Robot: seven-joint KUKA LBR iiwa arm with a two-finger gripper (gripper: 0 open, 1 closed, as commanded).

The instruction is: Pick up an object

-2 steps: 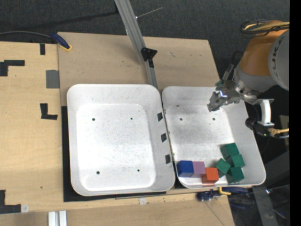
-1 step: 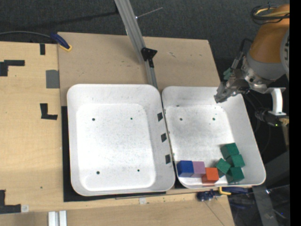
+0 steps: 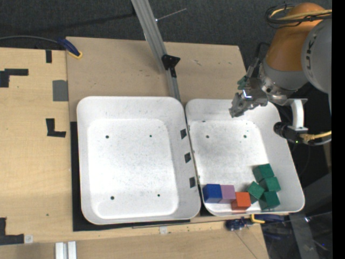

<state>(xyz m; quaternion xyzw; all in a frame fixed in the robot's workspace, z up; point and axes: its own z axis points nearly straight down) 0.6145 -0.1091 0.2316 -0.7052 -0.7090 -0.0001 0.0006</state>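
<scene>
Blocks (image 3: 248,192) lie well apart from end effector (image 3: 237,110).

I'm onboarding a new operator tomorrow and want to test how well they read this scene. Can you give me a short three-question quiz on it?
1. True or false: the coloured blocks lie in the right bin.
2. Which block sits closest to the divider between the bins? A) orange block B) blue block C) purple block
3. Where is the hand relative to the green blocks?

Key
1. True; they cluster at its near edge.
2. B.
3. It hangs over the far edge of the right bin, well away from the blocks at the near edge; the left bin is on its other side.
</scene>
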